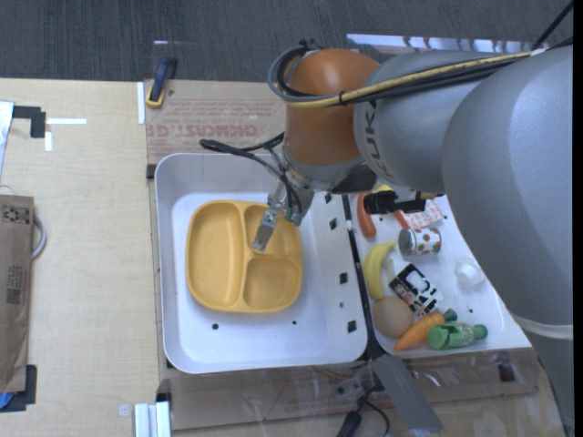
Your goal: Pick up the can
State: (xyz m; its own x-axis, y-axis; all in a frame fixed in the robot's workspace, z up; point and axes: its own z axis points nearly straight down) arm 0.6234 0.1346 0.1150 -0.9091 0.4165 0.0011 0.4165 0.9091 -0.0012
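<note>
gripper [270,226] over your yellow plate's [219,262] far edge, left bin | jaws: cannot tell | can [423,240] right bin, near far edge

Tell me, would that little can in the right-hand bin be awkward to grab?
Probably somewhat. The can looks small and round-sided, so it may roll or slip if nudged. It appears rigid, so it shouldn't crumple easily. It sits crowded by the banana and a red-orange piece, which might get bumped.
</note>
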